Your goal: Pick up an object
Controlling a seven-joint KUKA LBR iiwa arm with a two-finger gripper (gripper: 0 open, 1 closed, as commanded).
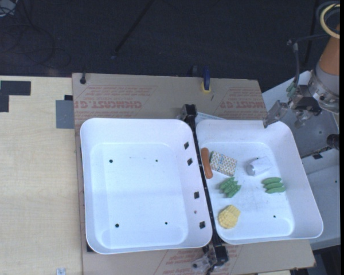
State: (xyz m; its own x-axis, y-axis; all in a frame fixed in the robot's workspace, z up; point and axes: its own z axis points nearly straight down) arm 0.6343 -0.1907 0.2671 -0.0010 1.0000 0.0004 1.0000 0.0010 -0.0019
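White plastic forms both shallow bins: the left bin and the right bin, which holds every candidate object. Along its left wall lies an orange sausage-shaped piece, touching a flat checkered wafer. Just below sits a knobbly green cluster, and lower still a ridged yellow piece, rounded like a corn cob end. Toward the middle rests a small grey cylinder, with a green pod-like piece near it.

The gripper hangs outside the bin's upper right corner, carrying nothing; whether its jaws stand wide or narrow cannot be told from this angle.

A sound pick would probably favour an isolated target. The grey cylinder and the green pod lie apart from their neighbours and closest to the arm, so the descent could be short and vertical. The cylinder looks smooth and may roll, so the closing direction ought to run across its axis. The wafer, thin and flat on the floor, appears hardest to get under.
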